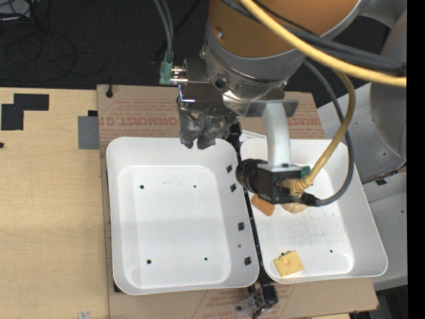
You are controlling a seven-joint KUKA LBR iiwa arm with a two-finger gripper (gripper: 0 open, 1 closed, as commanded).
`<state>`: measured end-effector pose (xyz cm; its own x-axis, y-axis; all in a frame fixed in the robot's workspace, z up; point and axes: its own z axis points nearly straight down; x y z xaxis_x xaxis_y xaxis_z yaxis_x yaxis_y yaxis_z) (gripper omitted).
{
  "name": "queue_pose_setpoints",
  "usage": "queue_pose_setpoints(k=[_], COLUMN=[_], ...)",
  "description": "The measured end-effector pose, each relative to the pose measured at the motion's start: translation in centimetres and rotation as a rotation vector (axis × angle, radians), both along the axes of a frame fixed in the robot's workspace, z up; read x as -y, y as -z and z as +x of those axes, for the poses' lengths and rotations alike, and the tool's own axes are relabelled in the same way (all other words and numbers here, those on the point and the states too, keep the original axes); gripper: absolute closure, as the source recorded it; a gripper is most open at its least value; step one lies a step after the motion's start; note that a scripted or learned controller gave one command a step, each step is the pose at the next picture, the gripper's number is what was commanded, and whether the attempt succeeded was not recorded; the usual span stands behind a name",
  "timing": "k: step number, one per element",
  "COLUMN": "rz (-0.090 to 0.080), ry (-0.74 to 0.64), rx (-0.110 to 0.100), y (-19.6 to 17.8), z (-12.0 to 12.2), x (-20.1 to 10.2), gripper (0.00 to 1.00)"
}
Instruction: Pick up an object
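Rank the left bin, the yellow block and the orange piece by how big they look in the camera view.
1. left bin: by far the largest.
2. yellow block.
3. orange piece: what shows looks slightly smaller than the block, but the robot covers part of it, so this last place is unsure.

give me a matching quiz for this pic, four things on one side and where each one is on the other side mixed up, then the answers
Things:
1. yellow block
2. orange piece
3. gripper
4. printed cardboard sheet

Places:
A. above the back rim of the left bin
B. under both bins
C. near the front of the right bin
D. in the right bin, close to the wall next to the left bin

Pairs: 1-C, 2-D, 3-A, 4-B
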<state>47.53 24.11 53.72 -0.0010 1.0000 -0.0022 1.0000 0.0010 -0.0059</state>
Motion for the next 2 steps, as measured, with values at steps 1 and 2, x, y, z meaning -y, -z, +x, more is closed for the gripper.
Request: queue_pose_setpoints(k=[1, 2], rz=[-0.003, -0.003], ry=[-0.001, 0.0], rx=[-0.003, -0.004], y=[6.0, 14.6], z=[0.0, -0.1], x=[-0.4, -0.3], gripper=[1.0, 1.0])
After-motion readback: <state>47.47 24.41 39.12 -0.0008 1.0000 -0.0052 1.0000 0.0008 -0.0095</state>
